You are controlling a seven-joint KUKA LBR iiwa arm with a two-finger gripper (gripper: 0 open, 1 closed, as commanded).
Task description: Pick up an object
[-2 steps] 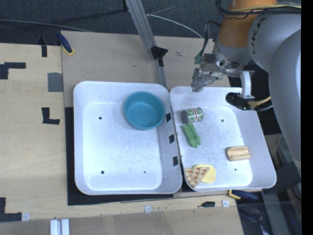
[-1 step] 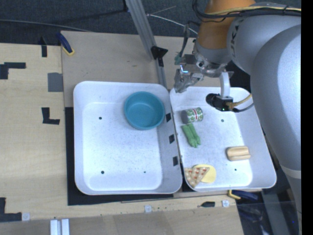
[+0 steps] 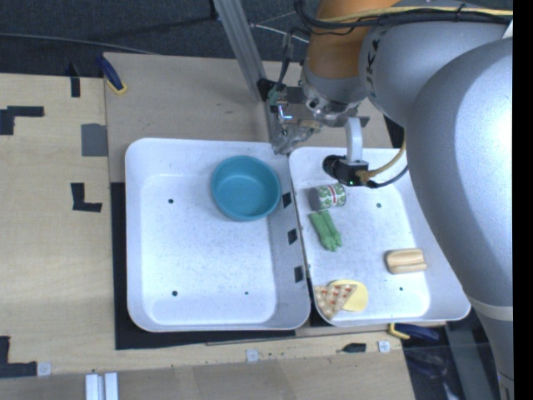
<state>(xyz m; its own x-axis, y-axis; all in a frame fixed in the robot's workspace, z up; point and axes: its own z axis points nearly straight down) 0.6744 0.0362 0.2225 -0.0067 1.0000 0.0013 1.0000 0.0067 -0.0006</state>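
The arm [image 3: 450,107] is reaching in from the right and hanging its tool [image 3: 287,140] over the far end of the seam where the two bins are meeting, just at their back rims. Whether the tool is open or closed cannot be told from here (the tip is small and blurred against the white rim), and nothing is showing between its parts.

Just down-left of the tool a blue bowl [image 3: 245,187] is sitting upright in the far right corner of the left bin [image 3: 166,248], close to that bin's right wall. The floor below and left of the bowl is lying bare.

Down-right of the tool, in the right bin [image 3: 416,223], a small can [image 3: 331,196] is lying on its side near the seam. Just below it a green piece [image 3: 326,229] is lying lengthwise, close to the bin's left wall. Further down, a yellow wedge [image 3: 341,296] is sitting in the near left corner, touching or nearly touching the rim. A tan block [image 3: 405,261] is lying well to the right of the tool, apart from the others, toward the right edge.

The arm's bulk is hanging over the right bin's right side. The counter [image 3: 50,240] is stretching out to the left of both bins.
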